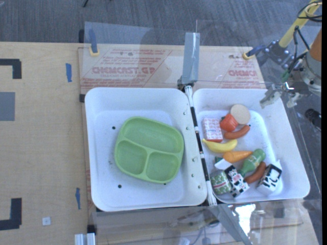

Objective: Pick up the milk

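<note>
Two shallow white plastic bins sit side by side on the wooden bench [41, 152]. The left bin [97, 111] holds a light-green three-compartment plastic plate [148, 149], lying flat near the bin's centre.

The right bin [291, 152] holds a crowded cluster of toy food. The milk appears as a small carton with black-and-white cow-patch print [271, 178], standing near the bin's front right corner; a second, smaller black-and-white cow-patterned item [236, 180] lies just left of it, toward the front edge, touching a green-and-white round can [221, 182]. Which of the two is the intended milk cannot be settled from this view.

Other contents, back to front: a tan round disc [240, 114]; a red tomato-like piece [229, 122] touching it; a red sausage [237, 132]; a white box with a red-pink printed label [211, 129] against the left wall; a yellow banana [220, 145]; an orange carrot [237, 155]; a green bottle-shaped piece [253, 161]; a second reddish sausage [255, 173] beside the carton.

The grey metal gripper [278, 95] hangs above the right bin's back right corner, well apart from the cow-print carton and with nothing between its fingers. It is too small and blurred to tell whether it is released or clenched.

A clear acrylic sheet with red lettering [127, 68] lies behind the bins.
</note>
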`<state>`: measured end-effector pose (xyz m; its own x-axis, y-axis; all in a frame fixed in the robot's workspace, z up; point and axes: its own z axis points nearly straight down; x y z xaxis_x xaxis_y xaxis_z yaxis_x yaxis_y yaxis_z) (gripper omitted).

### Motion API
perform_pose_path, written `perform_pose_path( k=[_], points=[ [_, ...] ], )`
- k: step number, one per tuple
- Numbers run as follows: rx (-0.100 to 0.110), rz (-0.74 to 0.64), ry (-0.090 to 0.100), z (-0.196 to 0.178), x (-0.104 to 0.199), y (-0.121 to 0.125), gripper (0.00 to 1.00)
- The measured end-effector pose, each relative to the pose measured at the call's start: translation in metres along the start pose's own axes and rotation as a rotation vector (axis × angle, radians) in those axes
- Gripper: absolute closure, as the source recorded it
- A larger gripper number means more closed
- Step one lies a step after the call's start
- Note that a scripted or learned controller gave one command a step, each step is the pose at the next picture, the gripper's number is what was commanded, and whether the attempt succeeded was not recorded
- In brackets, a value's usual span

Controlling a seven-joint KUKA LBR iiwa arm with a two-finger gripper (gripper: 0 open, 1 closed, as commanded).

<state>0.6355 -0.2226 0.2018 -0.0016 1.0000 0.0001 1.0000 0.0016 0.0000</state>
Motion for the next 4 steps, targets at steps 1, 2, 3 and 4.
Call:
perform_pose_path(
  k=[1,2,3,4],
  points=[
    [0.003,0.314,0.000,0.033,0.000,-0.021,0.00],
    [0.005,0.156,0.009,0.107,0.019,-0.086,0.00],
    [-0.004,0.075,0.003,0.105,0.017,-0.136,0.00],
    [-0.007,-0.229,-0.001,0.114,0.074,-0.154,0.00]
  ],
)
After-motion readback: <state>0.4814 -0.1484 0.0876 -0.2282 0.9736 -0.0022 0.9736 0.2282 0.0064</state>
